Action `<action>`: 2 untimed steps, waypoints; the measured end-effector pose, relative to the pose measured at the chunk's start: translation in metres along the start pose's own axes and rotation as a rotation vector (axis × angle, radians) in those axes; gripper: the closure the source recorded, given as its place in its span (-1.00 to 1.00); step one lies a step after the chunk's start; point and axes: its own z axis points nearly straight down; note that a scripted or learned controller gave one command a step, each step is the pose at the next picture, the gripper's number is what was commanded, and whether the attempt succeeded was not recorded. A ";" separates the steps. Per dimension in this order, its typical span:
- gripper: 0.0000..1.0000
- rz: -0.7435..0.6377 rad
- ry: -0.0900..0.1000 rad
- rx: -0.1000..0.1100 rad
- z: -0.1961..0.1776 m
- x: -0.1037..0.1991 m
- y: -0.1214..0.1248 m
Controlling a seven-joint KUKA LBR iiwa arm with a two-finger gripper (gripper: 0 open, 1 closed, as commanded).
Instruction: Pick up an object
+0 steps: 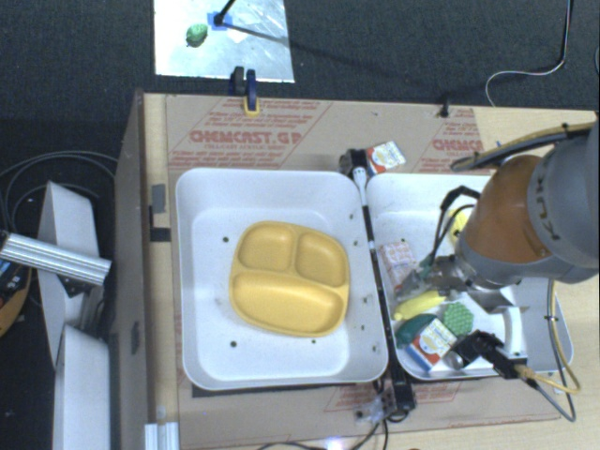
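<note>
Just left of my gripper (448, 287), whose opening I cannot tell, lies a yellow banana (419, 304), likely light, smooth and curved, best pinched across its middle.

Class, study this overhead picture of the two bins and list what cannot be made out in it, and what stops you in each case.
- Gripper: the arm's wrist covers it from above.
- Right bin: its right part lies under the arm.
- Items in the right bin, such as the yellow object and green object: crowded, partly overlapped, too small to identify.
- Small carton behind the bins: print too small to read.
- Yellow tray in the left bin: plainly visible.
</note>
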 end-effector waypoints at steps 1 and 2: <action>-1.00 0.001 -0.001 0.001 0.000 -0.030 -0.030; -1.00 0.001 -0.003 -0.004 -0.105 -0.113 -0.015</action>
